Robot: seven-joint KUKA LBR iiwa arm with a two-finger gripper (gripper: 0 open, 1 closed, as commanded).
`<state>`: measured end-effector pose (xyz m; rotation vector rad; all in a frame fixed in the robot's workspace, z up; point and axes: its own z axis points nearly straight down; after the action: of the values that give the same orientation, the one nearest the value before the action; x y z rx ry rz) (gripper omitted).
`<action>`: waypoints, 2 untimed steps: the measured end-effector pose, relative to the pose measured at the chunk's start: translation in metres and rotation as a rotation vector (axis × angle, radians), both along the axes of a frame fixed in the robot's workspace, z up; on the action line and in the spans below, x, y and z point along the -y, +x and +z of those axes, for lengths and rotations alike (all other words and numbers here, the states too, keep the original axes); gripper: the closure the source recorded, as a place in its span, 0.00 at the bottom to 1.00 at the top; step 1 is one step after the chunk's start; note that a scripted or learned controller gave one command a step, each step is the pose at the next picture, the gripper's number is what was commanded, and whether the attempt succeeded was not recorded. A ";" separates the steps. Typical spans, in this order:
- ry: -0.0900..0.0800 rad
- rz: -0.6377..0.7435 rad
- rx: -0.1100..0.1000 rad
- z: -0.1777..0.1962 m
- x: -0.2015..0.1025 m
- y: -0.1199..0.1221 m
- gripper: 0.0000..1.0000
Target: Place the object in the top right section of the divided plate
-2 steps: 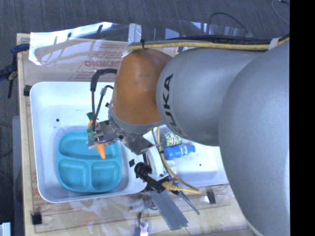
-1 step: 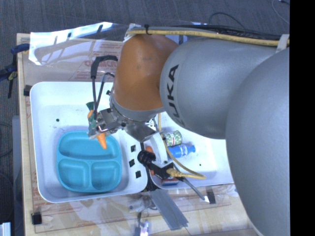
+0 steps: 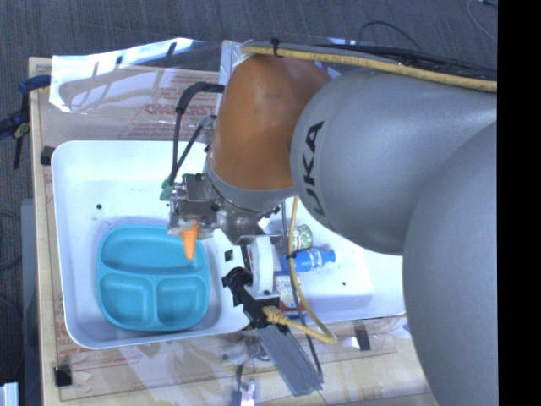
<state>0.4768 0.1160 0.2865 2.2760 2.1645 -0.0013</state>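
**Carrot piece hangs over the divided plate's right edge**

Carrot-like orange object (image 3: 189, 242), small and tapered, hangs point down just under the gripper (image 3: 193, 223). Its long axis runs nearly straight up and down. The top of the object sits right at the gripper's tip, so it looks pinched there, but the fingers themselves are too dark and crowded to make out, and I cannot tell whether they are apart or together.

One blue divided plate (image 3: 154, 277) lies in the left white bin (image 3: 76, 227). It has three sections: one long section across the top and two smaller ones below. The orange object hangs above the right end of the long upper section, close to the plate's right rim. Judged from this, the drop point is almost directly beneath, perhaps a touch to the left.

One grey arm (image 3: 380, 142) with an orange band (image 3: 258, 117) reaches in from the right and covers much of the right-hand bin. One small bottle with a blue cap (image 3: 311, 259) lies to the right of the gripper, beside a small greenish item that is too hidden to name.
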 end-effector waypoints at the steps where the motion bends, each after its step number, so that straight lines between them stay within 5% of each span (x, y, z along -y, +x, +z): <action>1: -0.002 -0.254 -0.007 -0.052 0.006 -0.001 1.00; 2: 0.000 -0.188 -0.005 -0.038 -0.013 0.003 1.00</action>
<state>0.4795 0.1292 0.2483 2.4719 1.9427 -0.0073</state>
